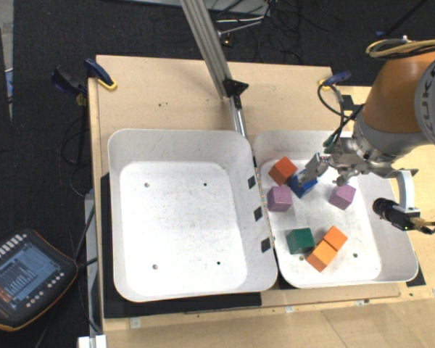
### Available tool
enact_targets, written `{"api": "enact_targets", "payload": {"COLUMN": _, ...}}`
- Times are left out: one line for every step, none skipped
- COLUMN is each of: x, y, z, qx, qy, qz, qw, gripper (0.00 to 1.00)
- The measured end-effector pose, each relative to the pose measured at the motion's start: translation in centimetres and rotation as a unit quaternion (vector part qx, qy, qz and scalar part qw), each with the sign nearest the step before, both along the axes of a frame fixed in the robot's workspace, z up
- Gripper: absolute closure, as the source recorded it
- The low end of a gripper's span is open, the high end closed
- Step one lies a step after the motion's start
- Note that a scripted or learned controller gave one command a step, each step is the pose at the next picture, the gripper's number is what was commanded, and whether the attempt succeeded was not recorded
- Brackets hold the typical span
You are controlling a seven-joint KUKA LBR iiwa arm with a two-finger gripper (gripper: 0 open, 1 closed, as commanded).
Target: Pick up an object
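Now I see my gripper (317, 171) low in the right bin (391, 270), fingers apart around the blue block (302, 185), at nine o'clock from the arm (402, 111) marked "KU".

Only the letters "KU" read clearly, dark on the grey upper casing of the orange-banded arm (429, 93); nothing else is legible

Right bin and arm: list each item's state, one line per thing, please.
gripper: low over the right bin, at the blue block; grasp unclear
blue block: resting, tilted
orange block: resting, apart from the rest
purple block: resting
second purple block: resting
green block: resting
two orange blocks: touching
right bin: holds all blocks
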State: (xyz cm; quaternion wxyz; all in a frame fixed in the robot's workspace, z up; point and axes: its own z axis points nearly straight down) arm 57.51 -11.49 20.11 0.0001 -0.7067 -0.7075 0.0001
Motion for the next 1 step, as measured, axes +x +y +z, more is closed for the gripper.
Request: {"api": "enact_targets", "payload": {"x": 0.0, "y": -0.01, "z": 0.01, "qx": 0.0, "qy": 0.0, "qz": -0.001, "qw": 1.0, "gripper": 0.0}}
